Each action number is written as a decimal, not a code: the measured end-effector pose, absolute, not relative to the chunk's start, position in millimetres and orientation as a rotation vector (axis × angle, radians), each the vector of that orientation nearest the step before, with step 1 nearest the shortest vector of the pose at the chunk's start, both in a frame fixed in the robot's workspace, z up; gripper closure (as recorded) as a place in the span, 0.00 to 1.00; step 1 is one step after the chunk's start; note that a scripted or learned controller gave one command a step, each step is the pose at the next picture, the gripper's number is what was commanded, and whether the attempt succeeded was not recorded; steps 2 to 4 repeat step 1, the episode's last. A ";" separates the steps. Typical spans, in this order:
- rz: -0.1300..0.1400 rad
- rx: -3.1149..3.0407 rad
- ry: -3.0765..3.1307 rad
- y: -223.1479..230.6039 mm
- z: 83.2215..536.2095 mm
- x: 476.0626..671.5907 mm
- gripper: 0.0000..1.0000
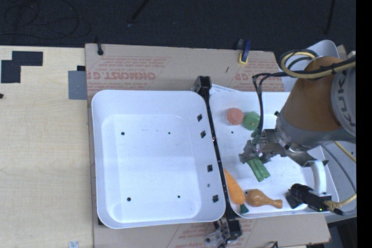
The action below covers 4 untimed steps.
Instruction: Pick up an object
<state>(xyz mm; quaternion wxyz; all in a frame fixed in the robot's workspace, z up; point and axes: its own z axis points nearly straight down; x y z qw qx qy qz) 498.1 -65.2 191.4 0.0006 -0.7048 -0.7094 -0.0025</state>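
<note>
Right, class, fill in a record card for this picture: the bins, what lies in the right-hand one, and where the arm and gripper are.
bins: two shallow white bins side by side, left bin and right bin
far end of right bin: pink round ball beside green round ball
near end of right bin: orange carrot-shaped toy, tan gourd-shaped toy
arm: grey with orange band, reaching in from the view's right
gripper: over right bin, at one end of green oblong block
grasp: cannot be told
</note>
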 end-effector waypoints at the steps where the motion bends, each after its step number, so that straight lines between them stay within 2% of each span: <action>1: 0.001 -2.211 -2.224 -4.6 196.2 487.0 1.00; 4: 0.001 -2.211 -2.224 -4.6 196.2 487.0 1.00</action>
